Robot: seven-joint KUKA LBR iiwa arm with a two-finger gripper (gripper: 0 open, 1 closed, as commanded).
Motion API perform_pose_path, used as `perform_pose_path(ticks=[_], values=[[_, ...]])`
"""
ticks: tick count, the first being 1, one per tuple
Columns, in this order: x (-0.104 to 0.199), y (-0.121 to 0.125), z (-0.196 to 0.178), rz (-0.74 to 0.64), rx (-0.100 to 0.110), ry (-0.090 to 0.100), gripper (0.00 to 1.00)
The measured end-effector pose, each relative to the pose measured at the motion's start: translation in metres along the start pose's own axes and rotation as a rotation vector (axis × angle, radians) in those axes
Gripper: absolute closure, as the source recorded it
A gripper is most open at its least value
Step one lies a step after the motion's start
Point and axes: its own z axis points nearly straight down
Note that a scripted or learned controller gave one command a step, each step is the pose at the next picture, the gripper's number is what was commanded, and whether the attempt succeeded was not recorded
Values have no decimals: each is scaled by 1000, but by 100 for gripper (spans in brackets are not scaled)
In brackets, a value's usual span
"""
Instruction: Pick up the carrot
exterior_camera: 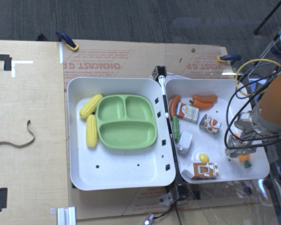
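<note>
Camera view, down at a slant on a table [28, 78] carrying 2 white bins.

Left bin [122, 179]: holds a green divided plate [126, 122] in the middle, with 2 corn cobs [91, 105] tucked along its 9 o'clock side. Well apart from the job; nothing to disturb there.

Right bin [196, 81]: crowded with play food. 2 orange-red sausages [204, 100] toward 12 o'clock, a small carton [188, 112] just beside them, a green vegetable [176, 128] along the 9 o'clock wall, an orange box [205, 170] at 6 o'clock.

Carrot [244, 160]: judged to be the small orange piece near the 4 o'clock corner of the right bin, mostly hidden under the tool, so its lie cannot be read.

Arm [274, 102]: reaching in from 3 o'clock, wrist turned down, loops of cable [239, 102] hanging in front. Placed directly over the carrot, probably for a straight-down grab, clear of the other food toward 9 o'clock.

Jaws: set low just above the orange piece, buried in dark hardware and cable. Cannot tell whether open, closed or gripping anything. No sign of the carrot lifted off the bin floor, so pickup judged not yet done. Close to the bin wall there; risk of a pinch on the rim or a slip off the tapered end.
</note>
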Motion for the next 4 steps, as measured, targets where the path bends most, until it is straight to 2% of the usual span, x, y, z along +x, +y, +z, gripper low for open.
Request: perform_pose_path(ticks=[1,2,3,4], values=[[-4,1,0,-3,-1,-6,0],[11,5,10,81,0,7,0],[10,3,1,80,3,7,100],[7,2,-8,80,5,3,100]])
